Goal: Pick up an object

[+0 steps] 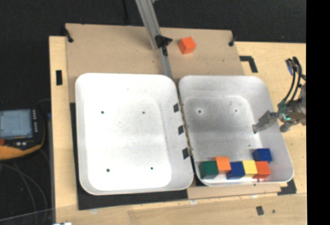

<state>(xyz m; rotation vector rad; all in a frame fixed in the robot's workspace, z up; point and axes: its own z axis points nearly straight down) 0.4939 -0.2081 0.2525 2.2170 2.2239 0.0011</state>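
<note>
Reaching over the right bin [268,90], the gripper [264,121] hangs above colored blocks [234,167]; its grip I cannot tell, and no writing is readable.

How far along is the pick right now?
Nothing looks done yet: the blocks, including the green block and a blue block, sit along the near wall of the right bin. In hand: the claw hovers at that bin's right edge with no block at it. Left: descend, grasp one, lift. An orange cube sits outside the bins.
</note>
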